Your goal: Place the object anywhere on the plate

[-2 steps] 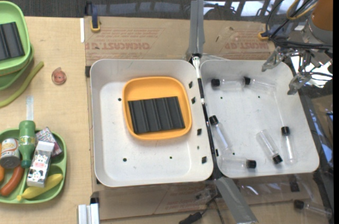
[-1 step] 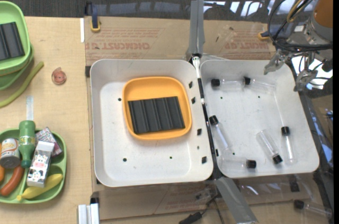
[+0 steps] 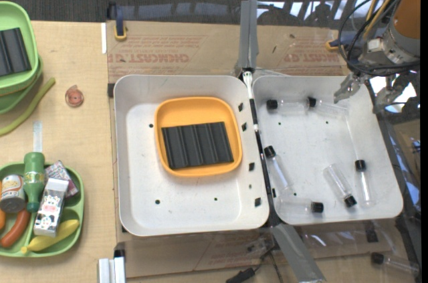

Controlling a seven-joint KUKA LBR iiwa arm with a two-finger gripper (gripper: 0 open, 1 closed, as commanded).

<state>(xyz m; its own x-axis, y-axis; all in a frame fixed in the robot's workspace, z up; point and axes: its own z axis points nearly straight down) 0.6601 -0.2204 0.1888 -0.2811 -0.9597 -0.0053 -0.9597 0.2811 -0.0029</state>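
Gripper [image 3: 366, 89] fingers hang at the upper right corner of the right bin [image 3: 384, 171], spread fairly wide with nothing between them; one finger [image 3: 346, 88] points down over the bin's far rim and the other sits near the right wall. Above them the arm [image 3: 406, 14] shows its orange band and a loop of cables. Several clear tubes with black caps lie scattered on the right bin's floor: one tube [image 3: 291, 103] along the far edge below the fingers, one [image 3: 275, 166] against the left wall, one [image 3: 339, 186] near the middle right with another [image 3: 362, 180] just beside it, and one [image 3: 301, 203] at the near edge. None touches the gripper. In the left bin [image 3: 134, 208] sits an orange plate [image 3: 164, 116], roughly centred toward the far side, and a dark ribbed block [image 3: 198, 145] lies flat on it, covering most of its near half. Cardboard [image 3: 174, 51] lies behind both bins. On the bench to the left, well apart from the bins, stands a green tray [image 3: 67, 238] of toy food and, at the far left, a green dish [image 3: 23, 64] with another dark block.
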